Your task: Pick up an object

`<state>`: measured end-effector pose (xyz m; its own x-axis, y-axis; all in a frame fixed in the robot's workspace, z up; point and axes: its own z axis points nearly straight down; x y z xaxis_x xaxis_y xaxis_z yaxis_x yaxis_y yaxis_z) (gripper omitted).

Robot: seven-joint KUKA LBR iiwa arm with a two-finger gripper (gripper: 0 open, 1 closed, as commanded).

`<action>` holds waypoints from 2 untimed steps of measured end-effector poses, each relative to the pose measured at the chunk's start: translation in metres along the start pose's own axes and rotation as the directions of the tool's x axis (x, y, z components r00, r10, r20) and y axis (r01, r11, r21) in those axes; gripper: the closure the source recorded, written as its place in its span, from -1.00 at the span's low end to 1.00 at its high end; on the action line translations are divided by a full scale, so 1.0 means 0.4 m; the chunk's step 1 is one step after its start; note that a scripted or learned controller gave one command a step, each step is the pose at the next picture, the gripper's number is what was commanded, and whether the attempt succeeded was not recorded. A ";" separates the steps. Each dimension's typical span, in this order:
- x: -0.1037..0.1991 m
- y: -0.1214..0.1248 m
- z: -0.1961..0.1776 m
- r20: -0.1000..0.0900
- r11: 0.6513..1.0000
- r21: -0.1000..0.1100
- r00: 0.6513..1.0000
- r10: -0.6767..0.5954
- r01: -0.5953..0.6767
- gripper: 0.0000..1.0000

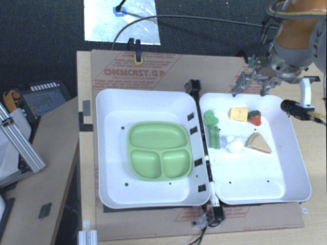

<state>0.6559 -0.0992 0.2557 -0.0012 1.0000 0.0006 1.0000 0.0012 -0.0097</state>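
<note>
Claw (252,87) spread, nothing between fingers; below it, flat yellow block (238,114) in right bin (265,188)

The arm (301,22) has an orange band and a grey wrist; its gripper (254,88) has thin metallic fingers.

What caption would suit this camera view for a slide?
The open hand hovers above the right bin's far edge, near the toy foods; the green divided plate sits in the left bin.
</note>
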 end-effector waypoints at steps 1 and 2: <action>0.000 0.005 -0.018 0.001 1.000 -0.011 1.000 -0.002 0.002 -1.00; 0.021 0.022 0.108 0.001 1.000 -0.009 1.000 -0.005 0.005 -1.00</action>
